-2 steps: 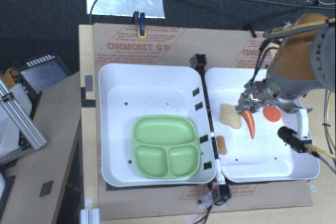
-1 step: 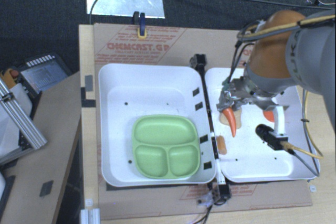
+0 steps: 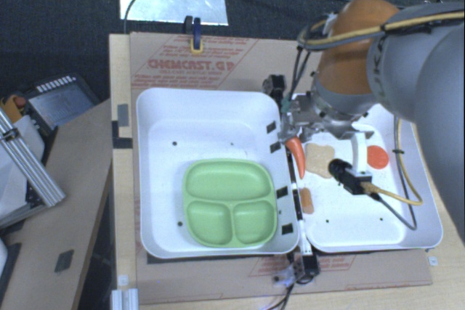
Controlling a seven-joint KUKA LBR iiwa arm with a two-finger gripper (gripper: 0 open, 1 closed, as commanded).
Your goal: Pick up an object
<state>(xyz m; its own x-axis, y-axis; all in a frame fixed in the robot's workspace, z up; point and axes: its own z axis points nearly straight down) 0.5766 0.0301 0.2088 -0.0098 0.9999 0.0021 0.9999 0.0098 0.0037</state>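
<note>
While one tray (image 3: 229, 201) lies, two bins (image 3: 156, 156) sit.

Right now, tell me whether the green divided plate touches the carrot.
Apart. The camera view shows the green divided plate lying in the left bin, while the carrot sits past the divider between the bins, with white bin floor between them.
</note>
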